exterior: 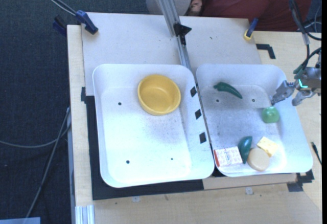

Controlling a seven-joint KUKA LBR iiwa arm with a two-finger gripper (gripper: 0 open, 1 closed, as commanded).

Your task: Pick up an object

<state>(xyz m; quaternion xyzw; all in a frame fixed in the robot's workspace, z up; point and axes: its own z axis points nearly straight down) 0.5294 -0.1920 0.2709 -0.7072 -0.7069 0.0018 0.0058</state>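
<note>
on the desk's right bin (286,164), the hand (281,96) hovers just above a small green ball (271,115), grip state unclear; it looks light, smooth, likely to roll, best pinched across its middle.

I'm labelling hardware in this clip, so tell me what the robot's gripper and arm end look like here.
At the camera view's right edge, the gripper is a small grey metal assembly with slim, pale silvery fingers reaching over the right bin. Its body carries a small green-lit spot, and thin dark cables loop above and beside it. The orange band cannot be made out.
</note>
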